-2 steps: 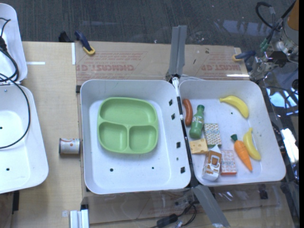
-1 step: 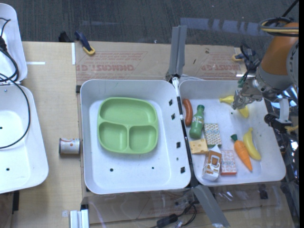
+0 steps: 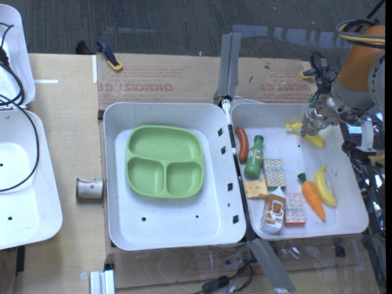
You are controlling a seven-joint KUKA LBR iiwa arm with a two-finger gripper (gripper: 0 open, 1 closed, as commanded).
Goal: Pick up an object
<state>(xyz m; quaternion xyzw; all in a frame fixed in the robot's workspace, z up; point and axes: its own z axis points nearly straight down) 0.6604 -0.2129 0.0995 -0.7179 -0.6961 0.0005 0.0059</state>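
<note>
- White plastic, the left bin holds a green divided plate with three compartments, lying flat near its middle.
- The right bin carries toy food: a sausage against its left wall, a green bottle just beside it, a cheese wedge, a cracker box, a small carton and a red-and-white packet near the front.
- A carrot and a banana lie side by side towards the bin's right.
- A small yellow object, partly hidden, lies at the back of that bin.
- The hand hangs directly over that yellow object; whether it is clenched or released cannot be told.
- On the table, a small can lies on its side left of the left bin.
</note>
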